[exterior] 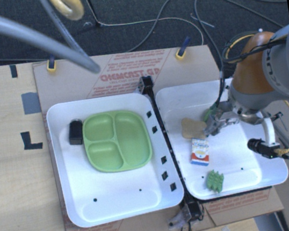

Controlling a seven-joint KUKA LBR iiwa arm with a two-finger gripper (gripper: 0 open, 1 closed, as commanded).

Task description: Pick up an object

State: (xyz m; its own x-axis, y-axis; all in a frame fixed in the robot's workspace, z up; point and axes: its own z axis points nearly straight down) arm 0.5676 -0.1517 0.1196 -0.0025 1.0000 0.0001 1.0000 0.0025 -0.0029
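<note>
In the right bin (241, 178) lie a tan flat piece (192, 127), a small white, orange and blue carton (199, 151) and a green toy (215, 180). My gripper (212, 127) is low in this bin, just right of the tan piece and above the carton. A green bit (208, 113) peeks out beside the wrist. The arm (260, 75) reaches in from the right and covers the bin's right part. Nothing shows clearly between the fingers.
The left bin (79, 204) holds a green divided plate (117, 140) and a small black block (75, 132) at its left. A black divider (163, 147) separates the bins. Cables run behind and beside the arm.
</note>
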